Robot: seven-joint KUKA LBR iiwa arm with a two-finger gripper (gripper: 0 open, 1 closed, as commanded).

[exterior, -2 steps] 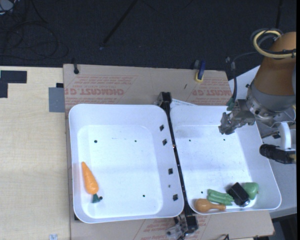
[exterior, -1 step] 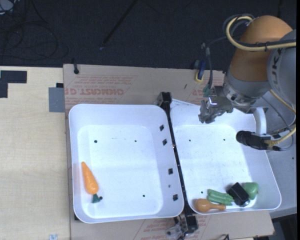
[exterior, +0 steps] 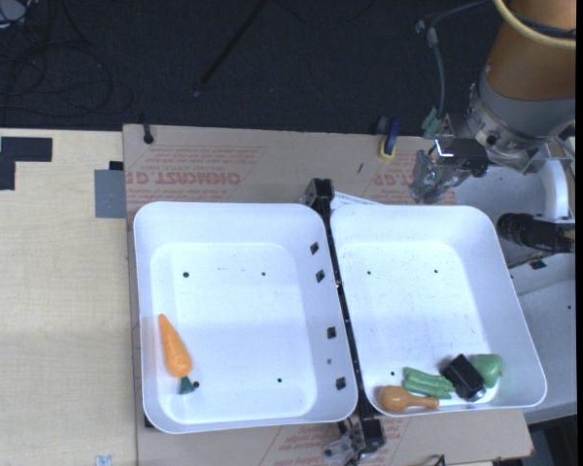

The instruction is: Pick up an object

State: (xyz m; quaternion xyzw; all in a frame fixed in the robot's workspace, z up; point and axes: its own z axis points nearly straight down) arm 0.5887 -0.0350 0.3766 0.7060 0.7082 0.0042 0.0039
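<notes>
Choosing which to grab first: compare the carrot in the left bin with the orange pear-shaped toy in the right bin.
The carrot is long and tapered with a dark green top; the pear-shaped toy is rounder with a thin neck. The carrot lies alone near its bin's left wall; the toy touches a green pod at the front wall. Both are orange.

My gripper [exterior: 429, 184] hangs above the far rim of the right bin [exterior: 505, 260]. In its near corner lie a green pod [exterior: 428, 382], a black block [exterior: 463, 377] and an orange gourd [exterior: 404, 399]; a carrot [exterior: 173, 348] lies in the left bin [exterior: 146, 260]
</notes>
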